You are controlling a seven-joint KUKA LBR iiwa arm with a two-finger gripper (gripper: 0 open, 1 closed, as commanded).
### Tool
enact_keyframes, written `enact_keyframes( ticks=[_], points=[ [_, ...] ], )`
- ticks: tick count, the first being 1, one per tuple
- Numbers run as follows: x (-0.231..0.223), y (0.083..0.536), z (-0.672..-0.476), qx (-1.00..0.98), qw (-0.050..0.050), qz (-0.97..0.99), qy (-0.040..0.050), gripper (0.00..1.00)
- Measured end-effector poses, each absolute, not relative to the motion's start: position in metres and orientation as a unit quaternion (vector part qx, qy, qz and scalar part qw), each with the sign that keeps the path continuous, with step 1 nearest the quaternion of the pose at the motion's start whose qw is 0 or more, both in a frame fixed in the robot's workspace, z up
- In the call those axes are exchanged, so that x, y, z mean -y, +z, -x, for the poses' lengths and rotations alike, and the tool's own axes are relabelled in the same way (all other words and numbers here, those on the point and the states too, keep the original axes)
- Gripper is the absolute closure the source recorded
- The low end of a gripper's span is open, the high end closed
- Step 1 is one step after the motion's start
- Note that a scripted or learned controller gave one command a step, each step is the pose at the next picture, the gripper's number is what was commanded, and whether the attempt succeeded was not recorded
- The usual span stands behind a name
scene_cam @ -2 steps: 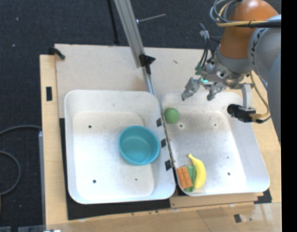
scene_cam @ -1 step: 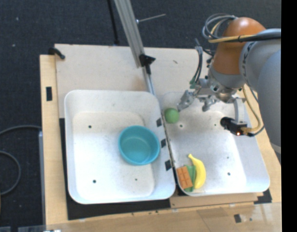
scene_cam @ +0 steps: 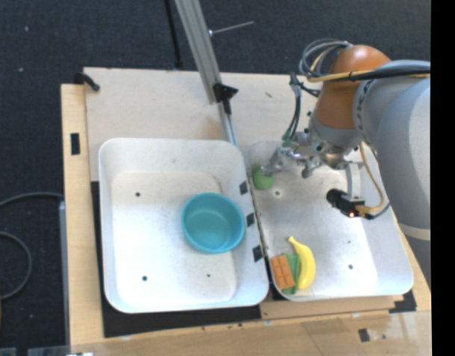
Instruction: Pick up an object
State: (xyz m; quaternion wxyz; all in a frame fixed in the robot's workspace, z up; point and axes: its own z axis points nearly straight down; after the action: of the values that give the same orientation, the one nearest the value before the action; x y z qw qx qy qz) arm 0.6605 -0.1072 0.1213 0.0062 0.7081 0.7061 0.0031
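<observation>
Reaching in from three o'clock, the grey KUKA arm (scene_cam: 405, 139) with its orange band (scene_cam: 344, 87) extends over the upper part of the right bin (scene_cam: 376, 265). The gripper (scene_cam: 281, 163) sits at the arm's nine o'clock end, just above and beside a small green object (scene_cam: 261, 179) that lies near the right bin's left wall, toward that bin's ten o'clock corner. Whether the tool is released or clenched cannot be told from this view, and the green object cannot be seen to lie within its grasp; contact between them is likewise unclear.

At the right bin's six o'clock edge lies a yellow banana (scene_cam: 303, 262), curved and lengthwise along the bin. Touching its nine o'clock side is an orange block (scene_cam: 282, 271) with green beneath it, pressed into the bin's seven o'clock corner. A small black fitting (scene_cam: 341, 199) with a cable hangs below the wrist, over the middle of the right bin.

The left bin (scene_cam: 138, 273) holds a teal bowl (scene_cam: 213, 222), upright and open side up, placed toward that bin's three o'clock side, near the divide between the two bins. Both bins rest side by side on a pale wooden bench (scene_cam: 153, 102). A slanted metal post (scene_cam: 198, 43) rises from the bench at twelve o'clock, behind the junction of the bins.
</observation>
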Motion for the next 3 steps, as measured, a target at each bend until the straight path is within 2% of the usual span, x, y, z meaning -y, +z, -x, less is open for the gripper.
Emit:
enact_keyframes(
  ticks=[1, 2, 3],
  points=[
    [0.111, 0.123, -0.663, -0.706, 0.01, -0.709, 0.0039, 0.0],
    [0.111, 0.133, -0.664, -0.705, 0.011, -0.709, 0.0051, 1.0],
    [0.113, 0.199, -0.665, -0.706, 0.003, -0.708, 0.0026, 1.0]
  ],
)
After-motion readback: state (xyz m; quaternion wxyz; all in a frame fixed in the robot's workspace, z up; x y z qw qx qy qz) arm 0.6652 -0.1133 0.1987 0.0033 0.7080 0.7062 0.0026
